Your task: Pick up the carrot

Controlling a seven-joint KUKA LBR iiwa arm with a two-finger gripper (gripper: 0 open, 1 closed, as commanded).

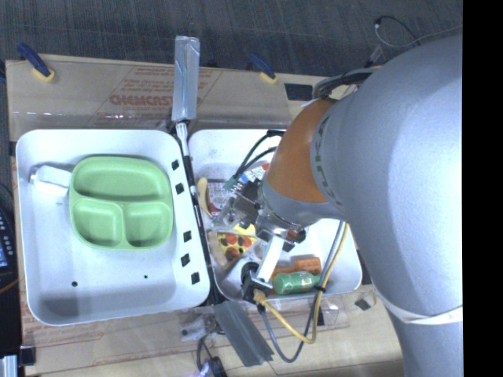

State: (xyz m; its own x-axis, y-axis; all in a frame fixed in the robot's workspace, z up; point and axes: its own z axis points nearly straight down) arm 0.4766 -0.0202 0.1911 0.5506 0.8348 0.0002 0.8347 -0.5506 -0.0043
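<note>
Camera view hides much from you: the grey arm [393, 179] covers most of the right bin [224, 144], leaving you only that bin's left strip and near edge; the gripper [236, 209] sits low among cables over the bin's left part, and you cannot tell how wide it stands or what it touches. The carrot [306, 264] lies by the near wall of the right bin, apart from the gripper, its left end covered by robot hardware; a green object [297, 283] lies just beside it on the near side; a small yellow piece [203, 195] and a colourful item [233, 247], too small to identify, lie toward the divider; the left bin [47, 289] holds a green divided plate [122, 203].
</note>
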